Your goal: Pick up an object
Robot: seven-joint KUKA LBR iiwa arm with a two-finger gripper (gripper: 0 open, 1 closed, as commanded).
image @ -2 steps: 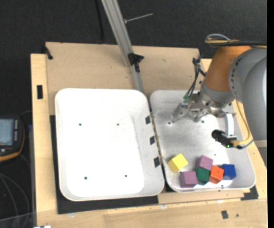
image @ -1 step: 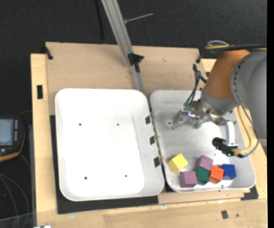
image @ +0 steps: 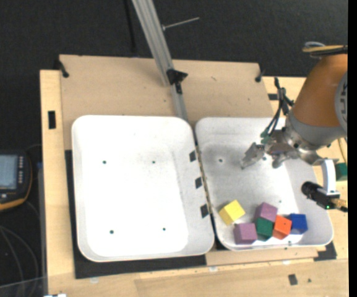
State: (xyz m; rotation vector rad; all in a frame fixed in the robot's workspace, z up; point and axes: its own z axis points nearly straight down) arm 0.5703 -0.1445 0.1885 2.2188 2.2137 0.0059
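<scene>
Both bins [image: 135,184] are coloured white. Yellow [image: 232,212], purple [image: 245,232], green [image: 264,227], orange [image: 282,226] and blue [image: 297,222] cubes are seen on the right.

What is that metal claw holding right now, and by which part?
Nothing. The gripper hangs open over the right bin with only white bin floor between its fingers. The colored blocks lie apart from it near the bin's front edge, the yellow block closest.
</scene>
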